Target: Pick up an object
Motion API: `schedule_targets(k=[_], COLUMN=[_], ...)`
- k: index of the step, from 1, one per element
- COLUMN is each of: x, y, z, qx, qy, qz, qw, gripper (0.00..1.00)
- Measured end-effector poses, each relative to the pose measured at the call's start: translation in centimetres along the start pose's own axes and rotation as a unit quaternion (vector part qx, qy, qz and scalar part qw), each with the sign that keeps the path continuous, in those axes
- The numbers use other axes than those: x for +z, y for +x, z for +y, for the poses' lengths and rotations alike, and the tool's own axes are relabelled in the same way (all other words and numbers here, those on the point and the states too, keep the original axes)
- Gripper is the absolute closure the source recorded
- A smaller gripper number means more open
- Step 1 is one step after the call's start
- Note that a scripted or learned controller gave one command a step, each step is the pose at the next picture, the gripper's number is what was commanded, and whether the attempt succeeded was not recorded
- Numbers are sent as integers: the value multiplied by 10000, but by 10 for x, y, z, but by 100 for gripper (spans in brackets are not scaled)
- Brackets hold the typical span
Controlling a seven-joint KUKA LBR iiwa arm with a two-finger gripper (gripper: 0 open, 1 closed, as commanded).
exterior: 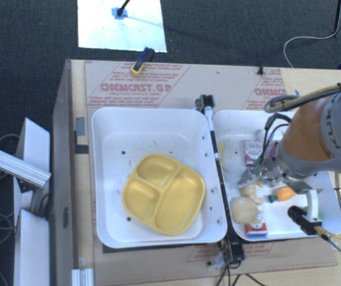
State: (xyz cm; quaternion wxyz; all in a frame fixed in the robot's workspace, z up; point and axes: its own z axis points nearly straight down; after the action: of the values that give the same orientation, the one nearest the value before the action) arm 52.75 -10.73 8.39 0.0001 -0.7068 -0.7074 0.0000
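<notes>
My gripper (pixel 255 177) hangs low in the right bin (pixel 236 124) — jaw state I cannot tell; a cream lump (pixel 244 209) lies just below it; the yellow divided plate (pixel 164 193) fills the left bin (pixel 117 124).

I see the yellow three-compartment plastic plate (pixel 164 193) lying in my left shallow white bin (pixel 114 124); the small round cream-coloured lump (pixel 244 210) sits in the right shallow white bin (pixel 233 123).

Dark carpet floor (pixel 27 46) surrounds the brown surface (pixel 176 82). Beyond the surface's far edge lies a pale square sheet (pixel 123 22); at its left stands a white metal frame (pixel 24 177). Light is bright and even.
</notes>
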Motion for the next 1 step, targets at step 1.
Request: schedule_targets(k=[1], x=[-11], y=[0], z=[1], qx=[-3], qy=[-17], qz=[1], qw=[10000], gripper=[100])
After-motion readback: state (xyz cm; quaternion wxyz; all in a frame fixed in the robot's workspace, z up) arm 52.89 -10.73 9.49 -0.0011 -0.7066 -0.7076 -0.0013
